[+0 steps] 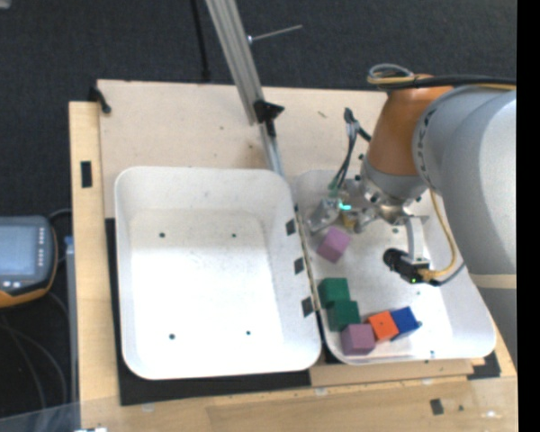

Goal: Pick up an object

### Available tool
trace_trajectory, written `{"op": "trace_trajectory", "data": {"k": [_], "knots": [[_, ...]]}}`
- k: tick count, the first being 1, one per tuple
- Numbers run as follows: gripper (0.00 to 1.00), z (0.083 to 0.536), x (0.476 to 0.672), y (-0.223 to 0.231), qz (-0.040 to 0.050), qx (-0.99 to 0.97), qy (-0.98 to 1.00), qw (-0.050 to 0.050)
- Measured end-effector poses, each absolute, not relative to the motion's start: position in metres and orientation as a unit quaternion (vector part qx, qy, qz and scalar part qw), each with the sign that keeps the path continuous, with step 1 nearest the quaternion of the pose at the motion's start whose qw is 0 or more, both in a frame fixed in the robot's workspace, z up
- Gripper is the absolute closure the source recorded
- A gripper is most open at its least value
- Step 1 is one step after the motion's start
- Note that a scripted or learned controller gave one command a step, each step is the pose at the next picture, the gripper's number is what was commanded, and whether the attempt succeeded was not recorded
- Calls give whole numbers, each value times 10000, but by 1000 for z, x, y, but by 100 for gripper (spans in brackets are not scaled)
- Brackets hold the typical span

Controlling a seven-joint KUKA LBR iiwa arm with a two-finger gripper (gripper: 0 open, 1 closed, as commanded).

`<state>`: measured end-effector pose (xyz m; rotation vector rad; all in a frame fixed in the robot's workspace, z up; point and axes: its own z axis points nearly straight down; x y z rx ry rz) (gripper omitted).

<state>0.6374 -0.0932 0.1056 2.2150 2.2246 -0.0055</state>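
Apparently the step in hand is the grasp itself: the gripper (pixel 331 216) sits low in the right bin (pixel 472 318), at its left wall, with a pale purple block (pixel 334 243) just below the metal tips. Whether that block is between the jaws or merely beside them cannot be told, nor whether the jaws are spread or closed.

To do this well, I would judge the jaws should straddle the block squarely across two flat faces, clear of the bin wall, and close fully before any lift; a straight, slow rise would show whether the hold is real. The wall so near is the main hazard, since a tip could catch on it.

Other candidates lie well apart at the bin's near end: two green blocks (pixel 338 302), a second purple block (pixel 358 337), an orange block (pixel 383 325) and a blue block (pixel 404 319), packed closely.

No brand, label or legible writing can be made out anywhere.
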Motion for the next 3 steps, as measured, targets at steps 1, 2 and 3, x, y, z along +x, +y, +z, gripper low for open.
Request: {"op": "trace_trajectory", "data": {"k": [1,2,3], "knots": [[0,99,669,-92,-269,7111,7018,-331],[100,105,667,-95,-272,7100,7031,-294],[0,105,667,-94,-274,7083,7047,-300]]}}
